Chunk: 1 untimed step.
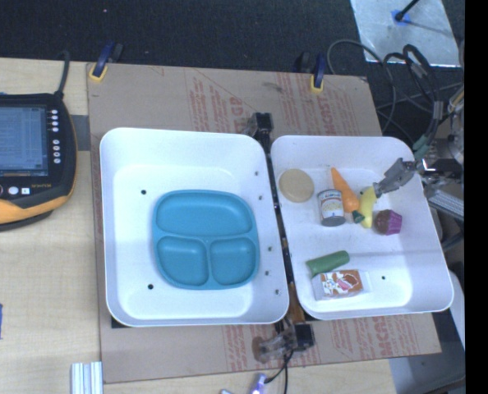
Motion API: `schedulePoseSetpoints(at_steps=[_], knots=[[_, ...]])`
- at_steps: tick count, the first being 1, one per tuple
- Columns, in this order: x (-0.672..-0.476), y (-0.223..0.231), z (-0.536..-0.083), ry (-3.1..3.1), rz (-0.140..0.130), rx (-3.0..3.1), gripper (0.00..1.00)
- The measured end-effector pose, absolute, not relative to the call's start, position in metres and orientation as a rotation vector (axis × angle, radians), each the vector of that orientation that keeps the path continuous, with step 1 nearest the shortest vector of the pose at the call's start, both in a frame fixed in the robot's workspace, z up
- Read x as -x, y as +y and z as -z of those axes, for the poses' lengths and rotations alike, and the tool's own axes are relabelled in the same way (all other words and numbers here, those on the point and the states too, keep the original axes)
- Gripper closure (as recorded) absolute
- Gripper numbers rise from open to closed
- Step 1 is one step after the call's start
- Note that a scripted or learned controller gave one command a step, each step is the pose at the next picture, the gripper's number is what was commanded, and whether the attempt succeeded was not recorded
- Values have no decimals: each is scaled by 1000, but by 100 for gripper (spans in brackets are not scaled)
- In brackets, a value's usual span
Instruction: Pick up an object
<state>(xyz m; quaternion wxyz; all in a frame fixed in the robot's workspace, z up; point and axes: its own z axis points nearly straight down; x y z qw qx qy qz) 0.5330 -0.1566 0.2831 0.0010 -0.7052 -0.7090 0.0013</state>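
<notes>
camera view: the gripper [385, 185] reaches in from the right over the right bin [425, 302], low near the bin's upper right part. whether the jaws are spread or pressed together cannot be told at this size; nothing is seen between them. the nearest candidates lie just left of and below the tip: a yellow toy [366, 207], standing roughly up and down the picture, and a purple toy [388, 222] touching or just beside it. a carrot [343, 189] lies just left, its long axis slanting from upper left to lower right, thin end uppermost. a small can [332, 208] stands beside it. farther down lie a green pickle [328, 262] and a red packet [340, 284]. the left bin [121, 220] holds a blue tray [204, 238].
</notes>
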Motion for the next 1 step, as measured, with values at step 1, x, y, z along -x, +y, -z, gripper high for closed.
schedulePoseSetpoints(at_steps=[1], knots=[[-557, -107, -160, -2226, -7, 2213, 0]])
